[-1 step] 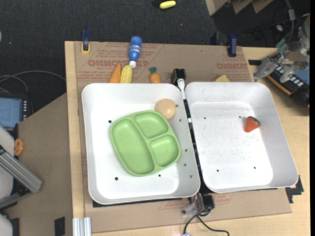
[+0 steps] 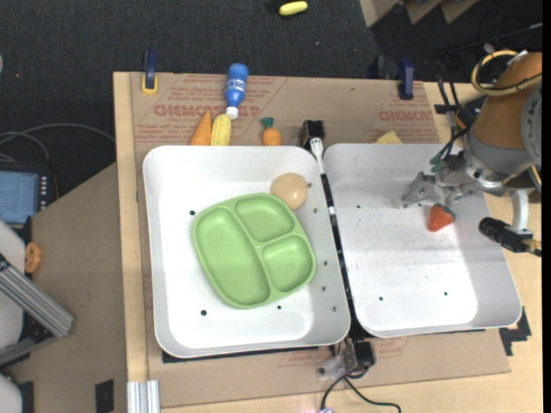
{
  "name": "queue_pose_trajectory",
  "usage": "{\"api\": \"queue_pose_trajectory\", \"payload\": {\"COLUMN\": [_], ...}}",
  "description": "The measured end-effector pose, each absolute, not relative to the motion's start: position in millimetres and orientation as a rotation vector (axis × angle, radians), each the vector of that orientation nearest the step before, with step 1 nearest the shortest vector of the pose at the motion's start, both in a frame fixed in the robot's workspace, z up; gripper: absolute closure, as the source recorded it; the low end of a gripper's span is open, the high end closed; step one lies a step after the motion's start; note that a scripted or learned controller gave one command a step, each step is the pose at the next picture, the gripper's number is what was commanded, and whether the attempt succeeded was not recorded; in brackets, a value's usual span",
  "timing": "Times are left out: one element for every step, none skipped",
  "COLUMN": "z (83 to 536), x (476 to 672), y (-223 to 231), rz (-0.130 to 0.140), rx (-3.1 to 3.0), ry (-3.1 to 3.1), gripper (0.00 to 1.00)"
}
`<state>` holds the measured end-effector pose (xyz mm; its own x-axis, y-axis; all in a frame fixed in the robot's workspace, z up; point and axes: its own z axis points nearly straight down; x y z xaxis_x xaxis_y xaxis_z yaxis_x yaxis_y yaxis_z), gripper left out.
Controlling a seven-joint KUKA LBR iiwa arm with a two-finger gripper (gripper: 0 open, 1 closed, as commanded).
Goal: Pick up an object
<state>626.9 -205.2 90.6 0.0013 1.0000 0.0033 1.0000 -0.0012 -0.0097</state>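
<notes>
**My pincer above the little red toy**

My pincer (image 2: 435,193) hangs over the right bin (image 2: 413,304), near its far edge. Its fingers are spread apart, with nothing between them. One small red toy (image 2: 441,218) lies just below my fingertips, on the bin floor. The floor around it is bare, so I have lots of room. To my left is the second bin (image 2: 172,231). It holds one green plate (image 2: 252,249) and one tan ball (image 2: 290,190), touching.
</notes>
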Motion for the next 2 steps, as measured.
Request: {"api": "queue_pose_trajectory", "payload": {"z": [84, 91], "x": [553.0, 489.3], "y": [-127, -193], "rz": [0.004, 0.007], "rx": [-2.211, -2.228], "ry": [-2.218, -2.209], "gripper": [0.0, 0.0]}}
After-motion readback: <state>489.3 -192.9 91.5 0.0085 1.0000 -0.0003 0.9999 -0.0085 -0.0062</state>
